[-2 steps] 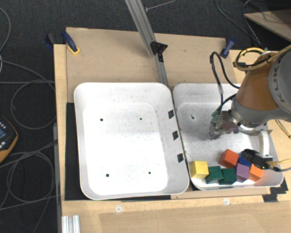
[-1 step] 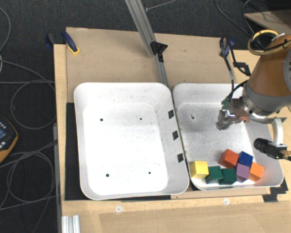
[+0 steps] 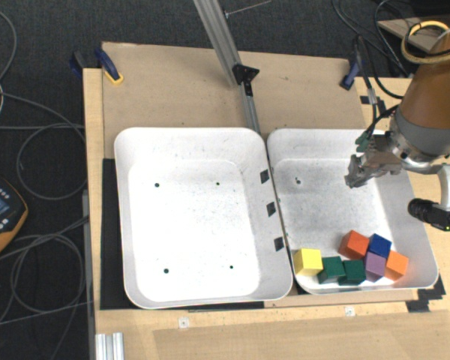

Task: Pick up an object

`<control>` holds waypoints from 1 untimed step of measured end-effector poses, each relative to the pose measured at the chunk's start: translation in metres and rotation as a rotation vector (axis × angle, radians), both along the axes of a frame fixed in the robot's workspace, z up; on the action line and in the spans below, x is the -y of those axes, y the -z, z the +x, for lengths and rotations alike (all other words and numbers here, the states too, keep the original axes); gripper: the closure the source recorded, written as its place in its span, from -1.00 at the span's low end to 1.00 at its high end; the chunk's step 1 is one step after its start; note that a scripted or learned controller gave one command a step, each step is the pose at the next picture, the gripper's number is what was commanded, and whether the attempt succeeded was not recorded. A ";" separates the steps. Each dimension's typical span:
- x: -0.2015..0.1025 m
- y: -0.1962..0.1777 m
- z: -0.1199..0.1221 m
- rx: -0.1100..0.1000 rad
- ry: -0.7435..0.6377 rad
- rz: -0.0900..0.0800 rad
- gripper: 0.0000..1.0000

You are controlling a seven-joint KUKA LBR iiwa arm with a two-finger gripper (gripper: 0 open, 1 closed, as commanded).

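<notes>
On the wooden bench in front of my camera, two shallow white bins sit side by side, touching along their inner edges. The left bin has only small dark specks on its floor. The right bin holds every object I could pick: a cluster of small blocks packed against its near edge and near right corner.

My grey arm, with its orange band, reaches in from the right, and its gripper hangs above the middle of the right bin, well apart from the blocks. Nothing is between its fingers; I cannot tell how wide the jaws stand, since they blur into one dark shape.

In the cluster I see an orange block, a blue block, a purple block, a second orange block, two green blocks and a yellow block at the left end.

My worry is the crowding. The blocks touch each other and the bin wall, so I judge that a finger could land on a neighbour or the rim, shoving blocks aside and closing on nothing. The yellow block looks the most exposed.
</notes>
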State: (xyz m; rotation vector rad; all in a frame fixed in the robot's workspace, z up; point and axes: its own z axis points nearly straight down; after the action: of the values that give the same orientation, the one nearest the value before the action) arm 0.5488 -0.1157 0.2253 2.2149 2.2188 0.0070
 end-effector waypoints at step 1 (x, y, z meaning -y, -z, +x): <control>-0.054 0.005 0.023 -0.005 -0.005 0.004 1.00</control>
State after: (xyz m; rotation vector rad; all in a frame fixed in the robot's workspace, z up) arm 0.5718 -0.0615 0.2199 2.2131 2.2290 0.0054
